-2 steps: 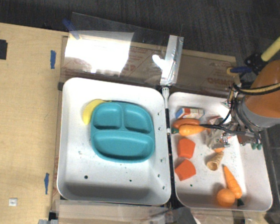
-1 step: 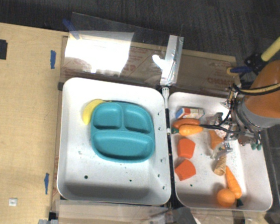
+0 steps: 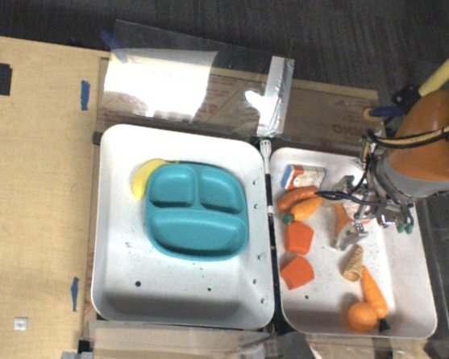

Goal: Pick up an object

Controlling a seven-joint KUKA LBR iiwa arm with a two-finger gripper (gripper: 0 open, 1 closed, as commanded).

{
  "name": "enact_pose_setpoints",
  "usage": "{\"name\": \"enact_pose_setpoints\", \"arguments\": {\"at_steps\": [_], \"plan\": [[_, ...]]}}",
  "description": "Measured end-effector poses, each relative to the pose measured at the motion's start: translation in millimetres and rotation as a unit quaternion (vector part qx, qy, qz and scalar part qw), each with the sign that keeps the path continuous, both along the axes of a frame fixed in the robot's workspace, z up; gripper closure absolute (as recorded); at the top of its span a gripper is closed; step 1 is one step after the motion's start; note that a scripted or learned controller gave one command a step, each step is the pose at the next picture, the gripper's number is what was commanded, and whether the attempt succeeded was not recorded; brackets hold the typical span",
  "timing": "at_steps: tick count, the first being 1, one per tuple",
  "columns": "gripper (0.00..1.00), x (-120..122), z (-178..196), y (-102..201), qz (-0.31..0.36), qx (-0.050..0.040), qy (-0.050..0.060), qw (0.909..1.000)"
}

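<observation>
Partly buried under cables at right of frame, gripper [image 3: 354, 234] low in the right bin [image 3: 420, 276] near a cone-shaped piece [image 3: 353, 265], finger spread impossible to tell

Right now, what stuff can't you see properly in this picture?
- Yellow thing, left bin: the teal tray covers most of it, so its kind is unclear.
- Gripper, right bin: too small and cluttered with cables to tell open from shut, or whether it holds anything.
- Carton: print too small to read, lower part behind an orange toy.
- Arm: cut off by the right edge.
</observation>
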State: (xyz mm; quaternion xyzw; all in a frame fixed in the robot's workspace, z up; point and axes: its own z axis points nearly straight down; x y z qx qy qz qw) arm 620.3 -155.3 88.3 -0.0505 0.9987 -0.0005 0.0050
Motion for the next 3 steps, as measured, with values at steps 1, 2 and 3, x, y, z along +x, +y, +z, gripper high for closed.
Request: {"name": "enact_pose_setpoints", "arguments": {"at_steps": [1,2,3], "plan": [[0.0,-21.6,0.7,29.0,-0.003,0.0002,0.0,1.0],[1.0,-16.9,15.2,29.6,-0.003,-0.0007,-0.008,1.0],[0.0,-17.7,14.2,29.8,-0.003,-0.0005,-0.007,1.0]]}}
